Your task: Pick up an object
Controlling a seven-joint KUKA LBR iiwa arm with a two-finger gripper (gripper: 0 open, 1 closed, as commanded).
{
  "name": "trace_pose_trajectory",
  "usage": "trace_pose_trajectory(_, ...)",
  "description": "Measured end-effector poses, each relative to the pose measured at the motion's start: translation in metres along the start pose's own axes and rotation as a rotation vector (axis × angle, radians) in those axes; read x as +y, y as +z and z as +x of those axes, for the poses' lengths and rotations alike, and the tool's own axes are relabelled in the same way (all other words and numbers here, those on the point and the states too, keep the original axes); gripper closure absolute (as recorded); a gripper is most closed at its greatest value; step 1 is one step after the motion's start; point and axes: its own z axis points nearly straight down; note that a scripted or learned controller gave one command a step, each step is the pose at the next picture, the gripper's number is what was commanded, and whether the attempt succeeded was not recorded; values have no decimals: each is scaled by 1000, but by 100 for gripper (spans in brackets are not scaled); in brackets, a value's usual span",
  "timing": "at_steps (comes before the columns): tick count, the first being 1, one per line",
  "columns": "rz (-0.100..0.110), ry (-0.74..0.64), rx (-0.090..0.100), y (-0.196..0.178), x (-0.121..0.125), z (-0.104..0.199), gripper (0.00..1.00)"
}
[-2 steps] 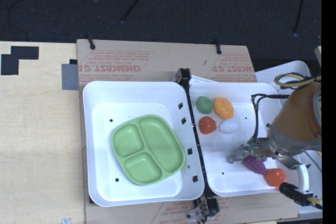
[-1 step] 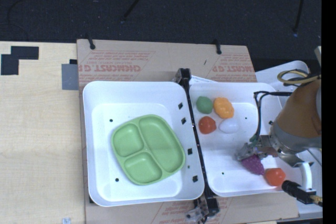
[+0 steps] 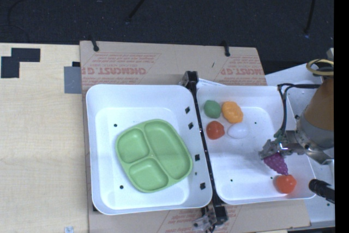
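Purple grapes [image 3: 276, 162] sit right under the tool [image 3: 274, 149], low on the right bin's [image 3: 248, 193] right side, and the tool hangs over them, apparently lined up for a grab; whether it is open or closed on them, I cannot tell. Just beside the grapes, toward the bin's near right corner, lies a red-orange fruit [image 3: 285, 183]. Up by the divider a loose cluster: green ball [image 3: 212, 109], orange piece [image 3: 233, 112], red ball [image 3: 215, 130], white egg [image 3: 237, 131], touching or nearly so. Left bin [image 3: 103, 112] carries a green divided plate [image 3: 153, 155], flat, mid-floor. Underneath, cardboard [image 3: 163, 63] on a pale wood counter [image 3: 38, 144]; dark floor behind.
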Motion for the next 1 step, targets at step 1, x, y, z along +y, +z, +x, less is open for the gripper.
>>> trace_pose_trajectory(1, -1, -6, 0, -53, 1, -1, 100)
